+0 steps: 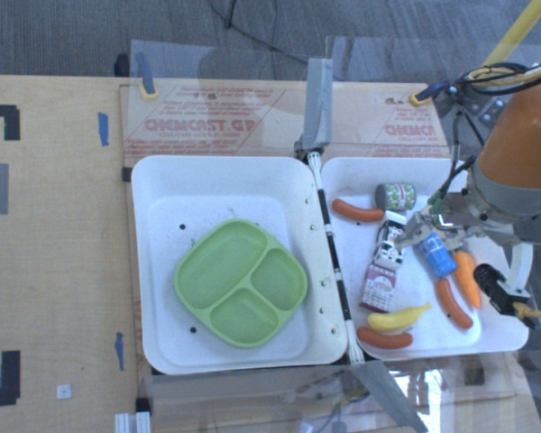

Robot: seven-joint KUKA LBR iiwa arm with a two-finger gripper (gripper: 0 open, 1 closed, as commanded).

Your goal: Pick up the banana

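Curved yellow banana (398, 316) lying at near edge of right white plastic bin (343, 242), touching red sausage (385, 337); two-finger gripper (421, 226) hovering above, state impossible to tell; best lowered squarely across banana's middle, avoiding sausage.

A green divided plate (242, 283) sits in the left bin (153, 183). In the right bin (361, 174), a green can (396, 195) lies at two o'clock of a hot dog (358, 210).
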